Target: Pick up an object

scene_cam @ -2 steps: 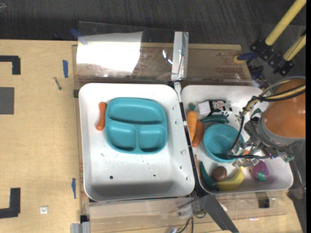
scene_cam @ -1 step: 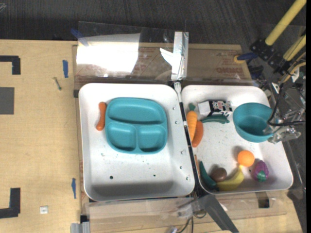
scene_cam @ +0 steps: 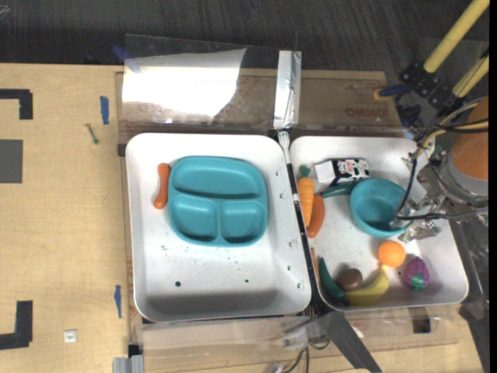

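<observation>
1. Camera view, right of the frame: the right bin holds the candidates for a pick. A teal bowl sits at its centre right, an orange ball just below the bowl, a purple toy at the lower right, a yellow banana along the bottom edge with a brown round piece touching it, and a carrot against the left wall.
2. Handling, as a judgement: these look like hollow plastic play food, so light, stiff and smooth-skinned. The orange ball would tend to roll or squirt out of a pinch; it wants a grip square across its middle. The banana offers a narrower body to close across and should sit steadier.
3. The bowl is thin-walled and rigid; its rim is the natural hold, one finger inside and one outside.
4. The gripper hangs at the bowl's right rim, just above the orange ball. It is a tangle of metal and cable from this angle, and I cannot tell how far apart it stands or whether it touches the rim; nothing is visibly held in it.
5. Left of the frame: the left bin carries a teal divided tray and a small orange sausage-shaped toy beside it, well apart from the gripper.
</observation>
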You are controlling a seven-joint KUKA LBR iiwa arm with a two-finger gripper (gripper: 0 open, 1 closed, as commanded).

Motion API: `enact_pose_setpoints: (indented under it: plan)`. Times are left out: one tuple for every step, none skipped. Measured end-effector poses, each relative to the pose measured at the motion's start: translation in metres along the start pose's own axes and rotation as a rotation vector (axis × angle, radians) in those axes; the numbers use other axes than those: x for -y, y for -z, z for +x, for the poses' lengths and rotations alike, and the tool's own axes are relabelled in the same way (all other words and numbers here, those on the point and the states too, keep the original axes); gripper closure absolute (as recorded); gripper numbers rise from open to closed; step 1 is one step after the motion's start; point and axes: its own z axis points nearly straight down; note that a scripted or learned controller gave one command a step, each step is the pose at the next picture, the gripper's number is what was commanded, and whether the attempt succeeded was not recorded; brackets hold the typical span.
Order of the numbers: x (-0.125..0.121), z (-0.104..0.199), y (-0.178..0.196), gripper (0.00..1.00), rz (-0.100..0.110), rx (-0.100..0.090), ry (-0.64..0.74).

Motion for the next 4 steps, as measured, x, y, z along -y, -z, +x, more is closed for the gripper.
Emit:
enact_pose_setpoints:
  plan:
    - [0.058,-0.067,-0.021,1.00,-0.005,-0.028,-0.096]
    - [0.063,-0.091,0.075,1.00,-0.007,-0.016,-0.166]
    - [0.049,-0.107,0.164,1.00,0.004,0.004,-0.309]
    - [0.000,-0.134,0.121,1.00,-0.006,-0.007,-0.279]
